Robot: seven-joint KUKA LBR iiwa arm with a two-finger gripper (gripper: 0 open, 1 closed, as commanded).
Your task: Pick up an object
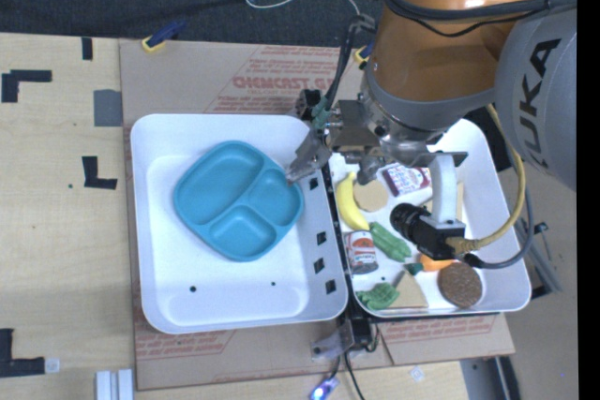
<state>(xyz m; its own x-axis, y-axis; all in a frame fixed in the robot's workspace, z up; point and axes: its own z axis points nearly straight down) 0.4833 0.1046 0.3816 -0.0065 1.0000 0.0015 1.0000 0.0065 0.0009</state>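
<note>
Gripper (307, 160) low over the left edge of the shallow right white bin (487, 303), opening impossible to tell, curved yellow banana (350, 203) just beside it inside that edge, long axis along it.

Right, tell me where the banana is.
The banana lies in the right-hand bin, against its left wall, just below the gripper and above a small red-labelled can.
</note>
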